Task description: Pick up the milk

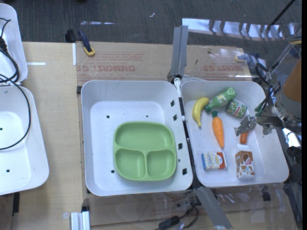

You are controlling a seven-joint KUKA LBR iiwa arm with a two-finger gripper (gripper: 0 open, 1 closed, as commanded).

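Right bin (276, 174): two cartons, the milk (244, 165) and a smaller one (214, 160), one banana (199, 110), one carrot (218, 131). Gripper (249, 126) hovers nearby; grip unclear.

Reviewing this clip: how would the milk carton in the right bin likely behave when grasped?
The milk carton lies flat near the right bin's front wall, so it probably won't roll or tip. It looks boxy with flat faces, likely stiff and light. Its glossy-looking surface may slip.
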